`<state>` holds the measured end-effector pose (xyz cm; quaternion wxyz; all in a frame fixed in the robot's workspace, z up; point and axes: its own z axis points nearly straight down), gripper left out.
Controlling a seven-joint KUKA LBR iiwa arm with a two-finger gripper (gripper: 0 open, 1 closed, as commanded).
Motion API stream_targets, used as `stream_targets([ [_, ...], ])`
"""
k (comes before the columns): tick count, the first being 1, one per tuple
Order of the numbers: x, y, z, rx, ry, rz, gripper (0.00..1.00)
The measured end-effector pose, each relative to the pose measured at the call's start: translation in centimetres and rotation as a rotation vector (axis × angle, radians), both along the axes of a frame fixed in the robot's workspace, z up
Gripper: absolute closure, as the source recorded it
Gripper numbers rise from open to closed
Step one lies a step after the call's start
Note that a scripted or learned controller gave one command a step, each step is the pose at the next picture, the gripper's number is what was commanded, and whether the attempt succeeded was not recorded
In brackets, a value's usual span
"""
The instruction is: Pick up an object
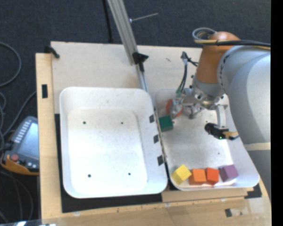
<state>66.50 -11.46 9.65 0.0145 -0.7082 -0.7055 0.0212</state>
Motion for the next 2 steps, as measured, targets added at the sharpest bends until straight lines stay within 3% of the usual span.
stream_targets([
  [1,0.01,0.03,-0.01,0.001,0.0,0.0,0.0],
  [2,0.37,0.2,-0.04,-0.003,0.013,0.005,0.0],
])
